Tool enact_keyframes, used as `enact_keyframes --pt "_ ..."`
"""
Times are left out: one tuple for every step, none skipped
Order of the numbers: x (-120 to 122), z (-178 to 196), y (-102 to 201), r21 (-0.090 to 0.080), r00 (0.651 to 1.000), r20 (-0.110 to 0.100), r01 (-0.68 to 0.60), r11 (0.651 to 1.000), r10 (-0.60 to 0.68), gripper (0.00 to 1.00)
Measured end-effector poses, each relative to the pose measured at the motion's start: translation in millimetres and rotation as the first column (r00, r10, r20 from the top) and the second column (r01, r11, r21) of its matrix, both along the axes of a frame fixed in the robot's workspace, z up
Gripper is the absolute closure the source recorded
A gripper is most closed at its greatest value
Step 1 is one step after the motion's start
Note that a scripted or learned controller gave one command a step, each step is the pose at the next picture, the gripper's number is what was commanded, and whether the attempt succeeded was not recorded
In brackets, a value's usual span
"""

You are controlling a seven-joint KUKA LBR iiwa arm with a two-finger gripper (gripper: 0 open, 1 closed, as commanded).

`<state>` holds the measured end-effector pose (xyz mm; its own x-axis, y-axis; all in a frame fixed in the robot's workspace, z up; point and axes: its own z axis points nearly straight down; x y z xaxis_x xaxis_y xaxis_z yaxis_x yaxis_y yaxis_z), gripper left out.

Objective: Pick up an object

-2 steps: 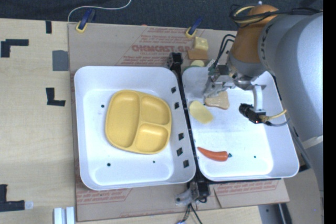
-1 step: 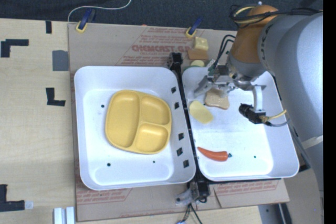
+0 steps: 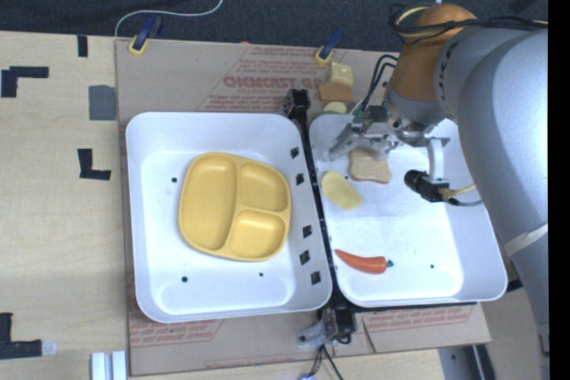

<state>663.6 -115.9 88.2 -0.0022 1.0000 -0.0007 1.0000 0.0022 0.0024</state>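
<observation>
The right bin (image 3: 445,262) holds a tan slice of toast (image 3: 370,168), a pale yellow rounded piece (image 3: 341,190) and a red chili pepper (image 3: 362,262) near the front. My gripper (image 3: 353,138) hangs low over the bin's back left corner, just above and behind the toast. Nothing shows held in it. The grey arm with its orange band (image 3: 429,49) comes in from the right and hides the bin's back right part.
The left bin (image 3: 151,280) holds a yellow divided plate (image 3: 235,206). Behind the right bin, on the cardboard, lie a tan block (image 3: 337,84) and a small pale round piece (image 3: 334,109). A black cable end (image 3: 426,185) hangs over the right bin.
</observation>
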Motion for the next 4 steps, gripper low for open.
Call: enact_keyframes --pt "-2 2 -13 0.001 1.000 0.010 -0.001 1.000 0.001 0.00" --pt "-2 13 -14 -0.004 1.000 0.012 -0.002 1.000 0.002 1.00" --pt "-2 12 -14 -0.004 1.000 0.010 -0.002 1.000 0.002 0.00" --pt "-12 2 -17 -0.003 1.000 0.014 -0.001 1.000 0.001 0.00"
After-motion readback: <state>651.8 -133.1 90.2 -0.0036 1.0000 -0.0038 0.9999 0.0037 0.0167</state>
